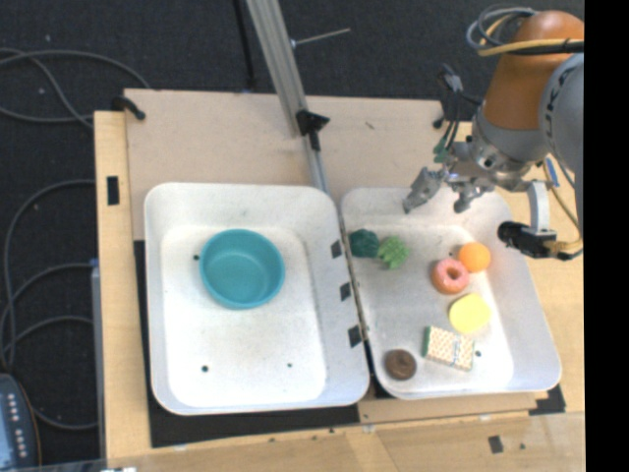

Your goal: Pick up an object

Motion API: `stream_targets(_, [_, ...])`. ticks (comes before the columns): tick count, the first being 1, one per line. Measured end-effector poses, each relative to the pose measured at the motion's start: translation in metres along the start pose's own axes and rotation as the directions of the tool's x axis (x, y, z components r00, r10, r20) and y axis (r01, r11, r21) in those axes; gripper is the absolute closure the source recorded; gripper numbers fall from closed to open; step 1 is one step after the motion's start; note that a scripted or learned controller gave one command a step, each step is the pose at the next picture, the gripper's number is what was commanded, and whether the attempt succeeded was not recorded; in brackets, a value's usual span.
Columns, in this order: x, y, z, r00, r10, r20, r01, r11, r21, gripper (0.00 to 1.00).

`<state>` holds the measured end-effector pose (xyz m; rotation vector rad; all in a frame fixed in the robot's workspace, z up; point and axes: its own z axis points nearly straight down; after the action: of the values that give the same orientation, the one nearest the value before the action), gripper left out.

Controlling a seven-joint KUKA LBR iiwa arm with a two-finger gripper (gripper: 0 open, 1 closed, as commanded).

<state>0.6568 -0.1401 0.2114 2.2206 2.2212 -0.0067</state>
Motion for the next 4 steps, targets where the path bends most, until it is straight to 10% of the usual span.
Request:
stream_targets(1, [0.004, -0.004, 0.061, 1.0, 0.001, -0.001, -0.001, 1.0, 0.003, 0.0])
stream_targets(2, [0.004, -0.002, 0.046, 1.0, 0.002, -0.002, -0.002, 1.0, -0.006, 1.0])
stream_targets(4, [0.002, 0.005, -0.069, 1.0, -0.005, -0.002, 0.005, 1.0, -0.01, 1.0])
